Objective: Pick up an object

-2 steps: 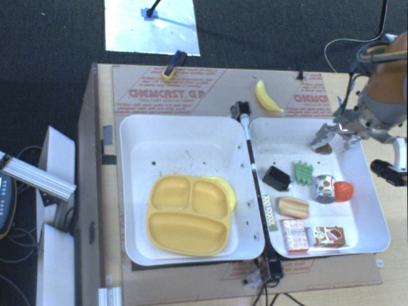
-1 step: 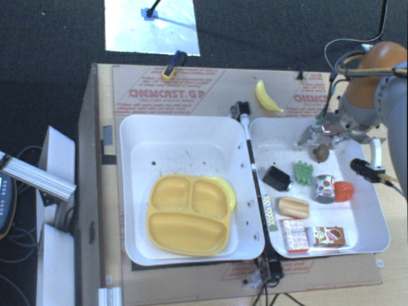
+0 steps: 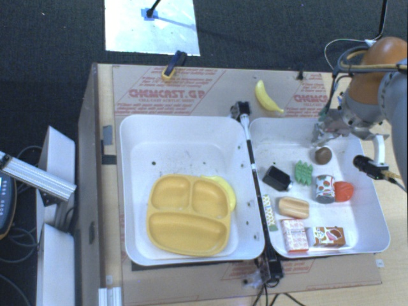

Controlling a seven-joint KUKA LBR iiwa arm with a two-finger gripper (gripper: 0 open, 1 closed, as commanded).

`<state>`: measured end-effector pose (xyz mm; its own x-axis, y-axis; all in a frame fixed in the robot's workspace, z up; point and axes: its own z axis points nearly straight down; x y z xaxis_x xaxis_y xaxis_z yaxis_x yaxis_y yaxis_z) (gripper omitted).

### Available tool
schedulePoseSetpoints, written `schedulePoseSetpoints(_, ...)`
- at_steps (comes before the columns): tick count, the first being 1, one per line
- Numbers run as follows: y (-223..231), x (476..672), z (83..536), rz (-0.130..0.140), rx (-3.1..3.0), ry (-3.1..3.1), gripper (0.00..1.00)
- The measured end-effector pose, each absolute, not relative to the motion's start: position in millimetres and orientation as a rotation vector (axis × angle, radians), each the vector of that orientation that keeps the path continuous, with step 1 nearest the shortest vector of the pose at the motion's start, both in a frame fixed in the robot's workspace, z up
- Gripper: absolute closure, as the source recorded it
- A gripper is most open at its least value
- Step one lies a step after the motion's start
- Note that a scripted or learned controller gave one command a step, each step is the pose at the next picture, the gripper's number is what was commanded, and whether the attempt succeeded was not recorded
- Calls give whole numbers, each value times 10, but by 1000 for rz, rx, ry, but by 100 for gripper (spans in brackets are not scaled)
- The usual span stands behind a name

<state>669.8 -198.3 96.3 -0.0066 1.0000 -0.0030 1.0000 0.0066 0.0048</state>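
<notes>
My gripper (image 3: 323, 134) hangs over the back of the right bin (image 3: 376, 231), just above and behind a small brown ball (image 3: 323, 154). The view does not tell how the gripper stands. In that bin lie a black block (image 3: 276, 178), a green toy (image 3: 303, 172), a small can (image 3: 324, 188), a red piece (image 3: 343, 191), a bread-like roll (image 3: 293, 207) and two printed packets (image 3: 294, 235) (image 3: 329, 236).
The left bin (image 3: 134, 171) holds a yellow divided tray (image 3: 189, 213). A banana (image 3: 267, 99) lies on the bench behind the right bin. A black-and-white tool (image 3: 241, 111) sits at the ridge between the bins. A yellow-tipped object (image 3: 173, 65) lies at the bench's back.
</notes>
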Motion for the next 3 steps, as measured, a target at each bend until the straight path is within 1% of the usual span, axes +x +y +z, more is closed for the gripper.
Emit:
schedulePoseSetpoints(1, -1981, 6698, 962, 2, 2209, 2226, 0)
schedulePoseSetpoints(2, -1845, 6409, 847, 2, 2218, 2222, 0)
schedulePoseSetpoints(3, -2068, 6591, 855, 2, 2217, 2220, 0)
